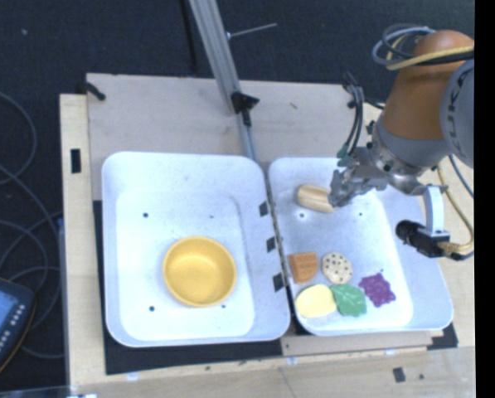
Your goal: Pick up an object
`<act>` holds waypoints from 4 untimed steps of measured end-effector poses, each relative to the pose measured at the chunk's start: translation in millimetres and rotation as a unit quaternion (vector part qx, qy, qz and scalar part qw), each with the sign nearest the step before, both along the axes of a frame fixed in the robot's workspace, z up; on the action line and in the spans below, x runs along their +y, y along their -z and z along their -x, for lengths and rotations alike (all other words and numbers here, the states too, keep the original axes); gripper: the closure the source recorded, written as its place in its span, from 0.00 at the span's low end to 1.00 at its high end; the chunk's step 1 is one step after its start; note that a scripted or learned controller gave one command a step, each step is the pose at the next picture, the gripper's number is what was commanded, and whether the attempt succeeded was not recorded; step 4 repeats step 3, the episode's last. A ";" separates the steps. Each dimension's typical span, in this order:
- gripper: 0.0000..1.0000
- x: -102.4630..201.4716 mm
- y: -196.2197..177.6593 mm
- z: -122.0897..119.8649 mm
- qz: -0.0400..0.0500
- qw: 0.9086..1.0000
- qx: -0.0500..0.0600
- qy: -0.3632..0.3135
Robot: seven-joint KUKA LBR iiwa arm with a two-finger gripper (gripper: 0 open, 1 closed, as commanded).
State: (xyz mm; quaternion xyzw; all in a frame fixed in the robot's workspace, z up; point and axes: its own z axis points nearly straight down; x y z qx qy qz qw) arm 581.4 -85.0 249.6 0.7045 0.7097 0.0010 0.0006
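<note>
The setting is presenting as a robotics lab or test cell. A grey-and-orange industrial arm (421, 98) is reaching over a plain wooden bench (172, 114) bearing two white bins (123, 222). Loose cables (7, 172) are lying across dark flooring, an aluminium mast (218, 48) is rising behind, and a screened pendant (2, 322) is resting at lower left.

End effector (343, 191) hides the tan roll's (313, 197) right end

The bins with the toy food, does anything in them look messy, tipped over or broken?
Nothing stands out. The yellow bowl sits upright in the left bin. In the right bin, the small food pieces lie grouped near the front edge, and a tan bread roll lies apart near the back, right beside the gripper. Nothing looks spilled or damaged.
</note>
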 end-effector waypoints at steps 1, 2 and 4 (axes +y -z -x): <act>1.00 57.2 -1.7 9.2 -0.001 1.000 0.001 -0.001; 1.00 109.5 8.5 14.6 0.000 1.000 0.001 0.000; 1.00 164.5 18.7 10.3 0.000 1.000 0.001 0.000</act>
